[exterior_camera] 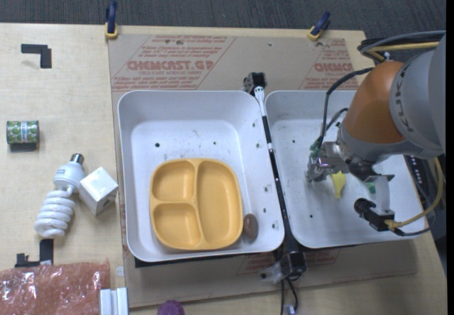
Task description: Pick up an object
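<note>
**Arm low in the right-hand bin, over a yellow piece**

Nearest the camera, a pink speckled sponge-like sheet [53, 289] lies at the counter's front edge, with a white spiral lamp bulb [58, 200] and a small white cube [98, 190] just behind. In the left shallow white bin [135, 115] a yellow three-compartment plastic plate [196, 203] is seen, a small brown oval object [250, 227] touching its right rim. In the right shallow white bin [291, 115] the jaws [323, 167] are lowered beside a small yellow object [338, 183]; whether they are spread or closed cannot be told. A clean grasp would be favoured by centring over the yellow piece before closing.
</note>
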Available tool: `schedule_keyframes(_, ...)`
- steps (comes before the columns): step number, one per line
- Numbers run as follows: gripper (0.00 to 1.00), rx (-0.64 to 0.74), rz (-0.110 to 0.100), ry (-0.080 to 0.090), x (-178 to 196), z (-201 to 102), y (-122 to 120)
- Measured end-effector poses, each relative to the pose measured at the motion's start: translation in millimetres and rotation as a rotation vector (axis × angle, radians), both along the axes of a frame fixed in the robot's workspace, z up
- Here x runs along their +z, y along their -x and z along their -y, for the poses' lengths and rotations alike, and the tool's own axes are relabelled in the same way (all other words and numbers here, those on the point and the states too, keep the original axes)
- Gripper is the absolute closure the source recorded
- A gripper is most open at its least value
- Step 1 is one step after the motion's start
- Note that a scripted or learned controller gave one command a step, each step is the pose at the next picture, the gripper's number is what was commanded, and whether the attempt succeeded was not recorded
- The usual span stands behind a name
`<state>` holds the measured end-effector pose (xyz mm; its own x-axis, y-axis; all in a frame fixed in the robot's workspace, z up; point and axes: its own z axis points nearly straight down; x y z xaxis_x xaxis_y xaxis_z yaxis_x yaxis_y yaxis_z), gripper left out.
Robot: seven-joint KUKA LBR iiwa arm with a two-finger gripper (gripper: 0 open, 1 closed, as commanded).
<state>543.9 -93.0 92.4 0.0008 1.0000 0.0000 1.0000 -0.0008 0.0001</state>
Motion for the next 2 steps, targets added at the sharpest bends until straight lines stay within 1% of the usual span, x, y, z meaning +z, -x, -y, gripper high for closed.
schedule_keyframes(1,1.00,-0.001,0.001,0.001,0.5,78.4,-32.7)
schedule_keyframes(2,0.00,0.001,0.001,0.001,0.5,77.8,-32.9)
